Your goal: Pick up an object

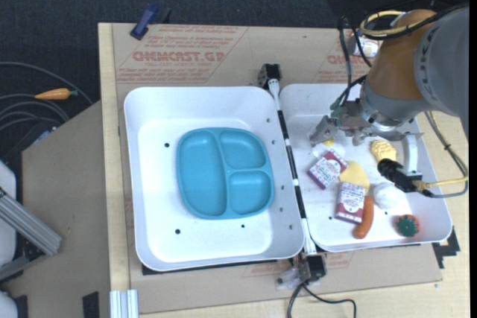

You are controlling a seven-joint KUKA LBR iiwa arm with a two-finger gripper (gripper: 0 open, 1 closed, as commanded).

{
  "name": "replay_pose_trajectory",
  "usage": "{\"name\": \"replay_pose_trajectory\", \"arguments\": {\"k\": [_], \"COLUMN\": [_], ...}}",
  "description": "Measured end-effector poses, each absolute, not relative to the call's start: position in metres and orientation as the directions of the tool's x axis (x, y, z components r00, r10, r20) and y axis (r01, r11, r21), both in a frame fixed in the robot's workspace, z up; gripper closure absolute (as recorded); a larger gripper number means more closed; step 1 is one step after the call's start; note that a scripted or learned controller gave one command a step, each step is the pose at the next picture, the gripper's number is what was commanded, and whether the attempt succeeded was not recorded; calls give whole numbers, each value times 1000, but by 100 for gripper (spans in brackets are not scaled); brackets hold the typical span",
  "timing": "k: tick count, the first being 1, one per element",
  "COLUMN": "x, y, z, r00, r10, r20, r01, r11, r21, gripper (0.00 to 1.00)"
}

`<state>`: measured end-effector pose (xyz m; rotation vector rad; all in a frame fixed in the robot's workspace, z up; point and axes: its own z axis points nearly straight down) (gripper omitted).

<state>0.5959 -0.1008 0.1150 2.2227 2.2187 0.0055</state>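
Down at the lower right of the frame, the right-hand white bin (440,223) holds a scatter of small items: a green-and-red toy strawberry (406,225) near its bottom corner, an orange toy carrot (364,218) lying at a slant just left of it, and a red-and-white packet (349,202) touching the carrot. Just above, a yellow cheese wedge (356,175) sits beside a second red-and-white packet (325,170), with a yellow toy banana (384,149) to the right. Left of centre, the other white bin (145,123) carries a blue divided plate (225,171). Further up, the gripper (344,129) hangs over the upper part of the right bin, its metal fingers (323,132) slightly spread with nothing between them. Beyond it rises the grey arm (447,59) with its orange band (399,63)
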Motion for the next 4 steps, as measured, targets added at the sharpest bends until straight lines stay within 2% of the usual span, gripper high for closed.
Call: {"name": "replay_pose_trajectory", "arguments": {"k": [1,2,4], "x": [656,665,667], "y": [-95,-94,-91], "z": [84,85,85], "r00": [-1,-1,-1], "r10": [1000,1000,1000], "r20": [0,-1,-1], "r01": [1000,1000,1000], "r11": [1,1,1], "r21": [-1,2,0], "gripper": [0,0,0]}}
